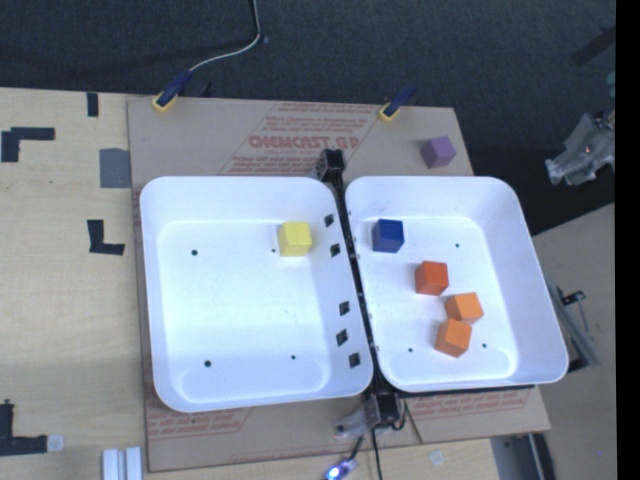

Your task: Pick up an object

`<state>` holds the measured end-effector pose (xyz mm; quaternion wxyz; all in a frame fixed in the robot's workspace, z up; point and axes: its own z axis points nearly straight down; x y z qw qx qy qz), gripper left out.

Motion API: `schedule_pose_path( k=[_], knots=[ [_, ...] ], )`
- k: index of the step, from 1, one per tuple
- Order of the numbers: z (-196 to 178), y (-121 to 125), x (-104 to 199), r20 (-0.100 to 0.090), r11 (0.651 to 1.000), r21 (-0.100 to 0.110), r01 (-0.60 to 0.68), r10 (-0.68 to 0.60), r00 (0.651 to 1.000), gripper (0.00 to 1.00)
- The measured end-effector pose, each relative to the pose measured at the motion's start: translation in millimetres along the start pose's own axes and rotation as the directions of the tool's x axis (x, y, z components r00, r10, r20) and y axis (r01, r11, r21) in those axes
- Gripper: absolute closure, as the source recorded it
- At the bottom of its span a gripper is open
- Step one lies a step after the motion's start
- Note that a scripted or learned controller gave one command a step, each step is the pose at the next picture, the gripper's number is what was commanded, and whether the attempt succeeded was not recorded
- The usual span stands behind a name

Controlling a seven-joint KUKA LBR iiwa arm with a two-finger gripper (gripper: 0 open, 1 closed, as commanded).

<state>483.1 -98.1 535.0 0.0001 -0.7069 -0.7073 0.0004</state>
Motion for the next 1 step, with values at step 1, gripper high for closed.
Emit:
schedule_pose_path(
  k=[1],
  knots=[
    [0.7,30.6,-9.6,0.002,1.000,-0.001,0.000,0.000,1.000,1.00]
  ],
)
